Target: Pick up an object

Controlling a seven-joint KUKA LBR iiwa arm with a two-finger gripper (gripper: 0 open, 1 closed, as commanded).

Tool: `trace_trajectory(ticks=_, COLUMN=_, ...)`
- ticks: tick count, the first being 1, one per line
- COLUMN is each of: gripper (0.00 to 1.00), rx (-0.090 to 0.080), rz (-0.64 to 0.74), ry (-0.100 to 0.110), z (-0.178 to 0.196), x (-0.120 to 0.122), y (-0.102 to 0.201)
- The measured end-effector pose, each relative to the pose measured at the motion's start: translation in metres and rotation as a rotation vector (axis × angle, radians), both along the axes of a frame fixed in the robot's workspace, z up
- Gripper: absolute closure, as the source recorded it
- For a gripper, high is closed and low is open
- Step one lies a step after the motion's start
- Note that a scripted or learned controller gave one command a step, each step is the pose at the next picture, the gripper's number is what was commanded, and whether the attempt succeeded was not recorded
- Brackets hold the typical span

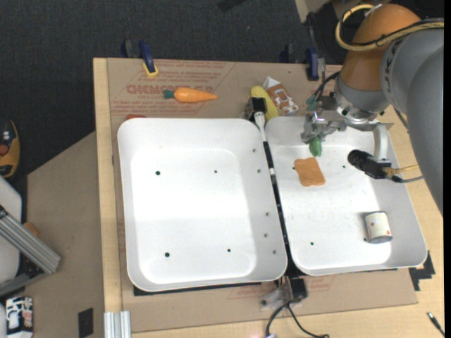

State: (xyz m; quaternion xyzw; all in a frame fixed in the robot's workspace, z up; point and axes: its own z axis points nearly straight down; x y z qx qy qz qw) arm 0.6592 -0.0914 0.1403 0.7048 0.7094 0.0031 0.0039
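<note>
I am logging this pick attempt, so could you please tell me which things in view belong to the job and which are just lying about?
Job:
- gripper, over the right bin
- green object just under it
- orange-brown piece
- small can

Lying about:
- carrot on the board behind the left bin
- yellow and brown items beside it

Dark grey carpet floor [106, 13] — brown cardboard-topped bench [106, 189]; aluminium rail [25, 241] at left.
</note>
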Motion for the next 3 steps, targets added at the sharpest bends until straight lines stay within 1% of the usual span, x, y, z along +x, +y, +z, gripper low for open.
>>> trace_trajectory(ticks=1, gripper=1.0, rx=0.001, rz=-0.002, ry=0.005, z=0.047, x=-0.007, y=0.049)
trace_trajectory(ticks=2, gripper=1.0, rx=0.002, rz=-0.004, ry=0.013, z=0.045, x=-0.02, y=0.085)
trace_trajectory(ticks=3, gripper=1.0, rx=-0.001, rz=-0.009, ry=0.004, z=0.062, x=0.009, y=0.014)
